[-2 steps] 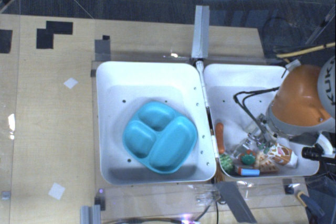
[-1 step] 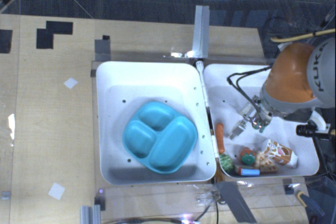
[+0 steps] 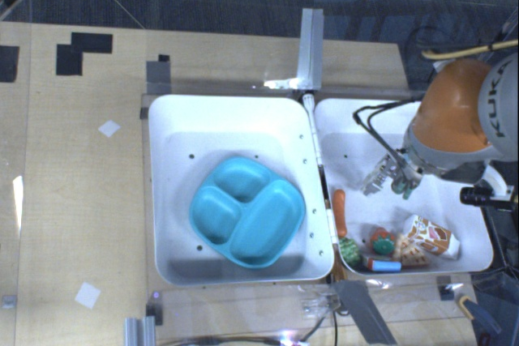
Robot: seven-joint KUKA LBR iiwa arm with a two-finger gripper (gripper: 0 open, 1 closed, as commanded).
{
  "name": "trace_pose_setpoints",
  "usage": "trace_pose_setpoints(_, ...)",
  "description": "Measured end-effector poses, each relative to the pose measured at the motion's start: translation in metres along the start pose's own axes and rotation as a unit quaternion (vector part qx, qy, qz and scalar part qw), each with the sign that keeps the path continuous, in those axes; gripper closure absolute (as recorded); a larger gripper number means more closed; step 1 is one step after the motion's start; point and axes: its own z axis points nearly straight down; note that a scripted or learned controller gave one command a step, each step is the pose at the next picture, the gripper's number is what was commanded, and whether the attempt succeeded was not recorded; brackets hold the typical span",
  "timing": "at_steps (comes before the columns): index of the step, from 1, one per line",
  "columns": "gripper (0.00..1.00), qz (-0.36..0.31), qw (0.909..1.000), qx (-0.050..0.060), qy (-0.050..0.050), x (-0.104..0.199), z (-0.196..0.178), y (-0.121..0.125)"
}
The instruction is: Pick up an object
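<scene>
On my own arm [image 3: 486, 113], at about three o'clock in the view, dark letters run down the grey casing just past the orange band; I read "KU", the rest being cut off at the edge. The carton [image 3: 426, 239] lying in the right bin [image 3: 357, 126], toward five o'clock, bears a brown and white printed pattern, but its print is too small for me to read. I can make out no other words, numbers or signs.
</scene>
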Motion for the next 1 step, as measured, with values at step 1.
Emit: trace_pose_setpoints(1, 0.00, 0.000, 1.0000, 0.000, 0.000, 0.0001, 0.0001, 0.0000)
